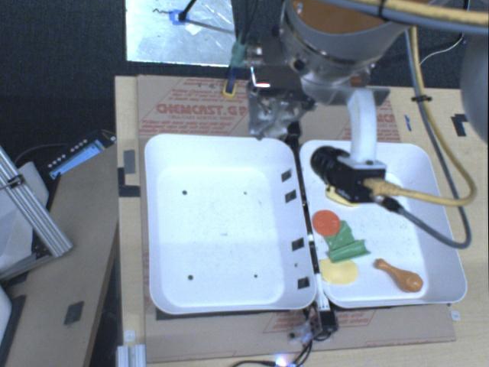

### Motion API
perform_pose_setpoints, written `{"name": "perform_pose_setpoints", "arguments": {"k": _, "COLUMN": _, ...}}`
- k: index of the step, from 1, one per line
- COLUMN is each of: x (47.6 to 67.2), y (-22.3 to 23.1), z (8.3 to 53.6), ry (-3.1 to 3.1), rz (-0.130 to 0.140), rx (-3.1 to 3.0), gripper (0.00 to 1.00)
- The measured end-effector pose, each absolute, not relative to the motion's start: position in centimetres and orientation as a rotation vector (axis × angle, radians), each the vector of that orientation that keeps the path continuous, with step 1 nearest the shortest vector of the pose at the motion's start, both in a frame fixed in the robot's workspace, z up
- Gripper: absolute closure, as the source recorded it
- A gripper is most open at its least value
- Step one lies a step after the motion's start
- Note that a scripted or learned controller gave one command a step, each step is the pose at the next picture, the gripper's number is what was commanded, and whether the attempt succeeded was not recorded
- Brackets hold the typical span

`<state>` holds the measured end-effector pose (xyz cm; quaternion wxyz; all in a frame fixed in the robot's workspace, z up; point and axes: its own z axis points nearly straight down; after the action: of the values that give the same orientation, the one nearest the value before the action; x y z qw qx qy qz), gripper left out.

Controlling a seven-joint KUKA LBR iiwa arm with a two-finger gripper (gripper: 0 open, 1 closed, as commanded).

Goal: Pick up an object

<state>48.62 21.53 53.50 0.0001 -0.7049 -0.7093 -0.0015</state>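
Note:
The right bin (428,167) holds several small items: a red disc (326,222), a green piece (348,241) just below it, a pale yellow piece (338,271) near the front, and an orange-brown drumstick shape (399,274) at the front right. Another yellow item (341,198) is partly hidden under a black device on the arm. My gripper (269,119) hangs over the back rim between the two bins, up and to the left of all these items. Its metal body is blurred and nothing shows in it.
The left bin (221,220) lies beside the right one, with black clips (294,197) along the shared divider. A black cylindrical device (344,173) with a yellow cable (428,197) hangs over the back of the right bin. Cardboard lies under both bins.

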Motion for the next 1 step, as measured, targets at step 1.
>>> {"name": "perform_pose_setpoints", "arguments": {"k": 1, "x": 48.63, "y": 23.51, "z": 53.51, "ry": -2.228, "rz": -0.005, "rx": -2.215, "gripper": 1.00}}
